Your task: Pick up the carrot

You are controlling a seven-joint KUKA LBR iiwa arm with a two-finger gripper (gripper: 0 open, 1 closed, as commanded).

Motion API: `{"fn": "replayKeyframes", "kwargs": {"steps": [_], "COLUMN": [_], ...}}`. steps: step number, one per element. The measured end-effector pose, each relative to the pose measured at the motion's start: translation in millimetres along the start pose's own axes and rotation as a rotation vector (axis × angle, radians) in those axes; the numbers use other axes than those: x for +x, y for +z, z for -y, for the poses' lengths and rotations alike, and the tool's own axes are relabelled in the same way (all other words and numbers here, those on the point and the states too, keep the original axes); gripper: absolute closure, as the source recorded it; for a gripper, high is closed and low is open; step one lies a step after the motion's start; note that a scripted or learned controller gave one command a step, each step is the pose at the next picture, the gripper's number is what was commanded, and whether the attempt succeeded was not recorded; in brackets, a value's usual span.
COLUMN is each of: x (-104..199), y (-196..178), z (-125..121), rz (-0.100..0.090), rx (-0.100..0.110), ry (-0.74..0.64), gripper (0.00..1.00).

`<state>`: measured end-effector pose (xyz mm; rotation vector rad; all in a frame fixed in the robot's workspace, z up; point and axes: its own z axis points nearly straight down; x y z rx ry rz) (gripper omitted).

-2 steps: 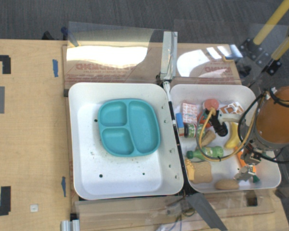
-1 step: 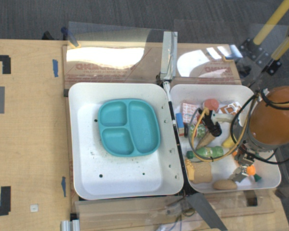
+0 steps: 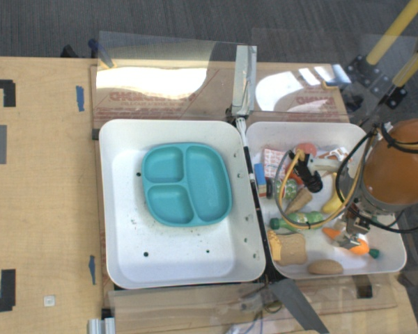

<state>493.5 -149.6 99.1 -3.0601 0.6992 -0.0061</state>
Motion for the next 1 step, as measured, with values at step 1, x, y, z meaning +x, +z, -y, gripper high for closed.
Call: {"fn": "replayKeyframes", "kwargs": {"steps": [1], "x": [40.6], "y": [-185.2], "z": [-23.3], "rz": [-0.007], "rx": [0.0], "ry": [-0.08], "gripper": [1.0]}}
